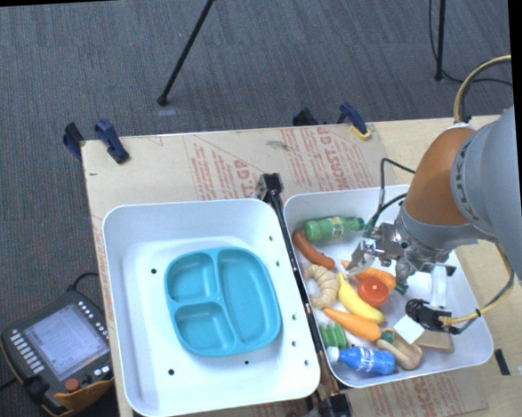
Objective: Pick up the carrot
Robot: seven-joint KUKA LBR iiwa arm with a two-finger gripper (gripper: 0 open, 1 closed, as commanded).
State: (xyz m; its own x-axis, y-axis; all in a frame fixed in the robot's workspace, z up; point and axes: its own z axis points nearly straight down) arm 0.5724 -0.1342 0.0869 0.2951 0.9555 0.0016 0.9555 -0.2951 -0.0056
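Observation:
The carrot (352, 323) is a long orange piece lying slantwise in the right bin (472, 322), near its front left. It lies just below a yellow banana (357, 300). My gripper (379, 269) hangs over the middle of that bin, right above a round orange-red piece (374, 290). It is up and to the right of the carrot and not touching it. The wrist hides what lies directly under the gripper.
The right bin also holds a green bottle (332, 228), a reddish sausage (312, 249), a beige knobbly piece (323, 285), a blue bottle (364, 359) and a white block (409, 330). The left bin (131, 257) carries a blue divided plate (222, 299).

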